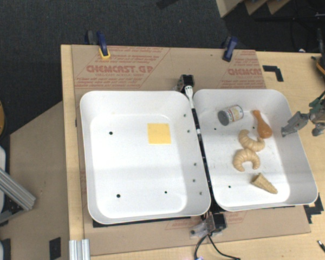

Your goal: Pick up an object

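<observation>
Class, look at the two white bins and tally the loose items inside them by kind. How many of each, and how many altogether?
Yellow square slice: 1
Small can: 1
Croissants: 2
Orange drumstick-shaped piece: 1
Tan wedge: 1
Total: 6

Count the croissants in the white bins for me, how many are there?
2, both in the right white bin. One small tan curved croissant lies near the middle; a bigger pale tan croissant lies just below it, touching or nearly so. None seems hidden.
</observation>
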You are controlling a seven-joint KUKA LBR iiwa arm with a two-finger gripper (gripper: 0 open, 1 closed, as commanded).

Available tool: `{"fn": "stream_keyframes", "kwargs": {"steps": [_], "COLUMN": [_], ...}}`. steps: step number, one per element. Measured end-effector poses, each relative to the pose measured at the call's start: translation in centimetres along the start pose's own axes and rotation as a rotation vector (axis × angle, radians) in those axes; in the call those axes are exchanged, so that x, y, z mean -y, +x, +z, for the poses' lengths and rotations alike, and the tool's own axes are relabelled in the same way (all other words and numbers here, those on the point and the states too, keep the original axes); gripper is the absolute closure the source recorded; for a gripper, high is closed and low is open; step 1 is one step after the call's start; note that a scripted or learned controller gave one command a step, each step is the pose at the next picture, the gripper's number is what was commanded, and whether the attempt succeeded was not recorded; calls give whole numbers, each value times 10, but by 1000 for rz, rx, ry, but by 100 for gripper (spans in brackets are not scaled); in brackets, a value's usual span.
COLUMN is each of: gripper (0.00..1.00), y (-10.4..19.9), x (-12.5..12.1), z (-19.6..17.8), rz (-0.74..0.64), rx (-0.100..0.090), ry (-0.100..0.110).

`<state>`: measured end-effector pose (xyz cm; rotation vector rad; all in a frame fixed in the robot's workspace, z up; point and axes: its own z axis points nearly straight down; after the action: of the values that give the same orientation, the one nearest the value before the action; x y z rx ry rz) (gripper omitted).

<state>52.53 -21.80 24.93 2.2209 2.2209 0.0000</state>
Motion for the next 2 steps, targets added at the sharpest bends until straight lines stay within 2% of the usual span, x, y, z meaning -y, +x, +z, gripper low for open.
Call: {"fn": "stream_keyframes", "kwargs": {"steps": [1, 2], "gripper": [0, 0], "y": [49, 41], "x": [29, -44], "z": [138, 160], "rz": [-2, -4], "rx": [-8, 1], "ry": [14, -11]}}
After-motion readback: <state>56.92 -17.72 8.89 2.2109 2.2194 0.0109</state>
